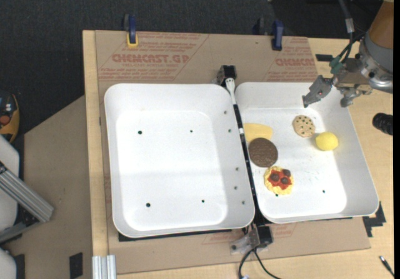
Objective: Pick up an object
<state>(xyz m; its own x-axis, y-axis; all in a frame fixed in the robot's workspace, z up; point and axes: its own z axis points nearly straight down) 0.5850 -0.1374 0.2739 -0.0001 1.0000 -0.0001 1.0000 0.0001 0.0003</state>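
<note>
Currently the gripper [330,92] hangs over the far edge of the right bin [350,206], with its two fingers spread wide and nothing between them. One finger [312,94] points toward the left, the other sits near the bin's right rim. Any of five small things in that bin could serve as the object to pick up. Nearest, just below the gripper, lies a speckled cookie [304,126], and beside it to the right a yellow ball [326,141]. Farther forward are a pale yellow slice [257,131] against the bin's left wall, a dark brown disc [263,151] touching it, and a little pizza [279,181] with red toppings. The left bin [125,165] sits alongside on the tabletop [162,52].

Judging from the layout, the cookie or the ball looks the easiest target, since both lie apart from the other pieces. A good attempt would centre the open fingers over one item, descend straight down, and close only once the tips straddle it. The ball is rounded and may roll away from a glancing touch. The cookie, disc and slice look flat and thin, so the tips would need to reach nearly to the smooth, glossy bin floor. The pieces resemble matte toy food.
</note>
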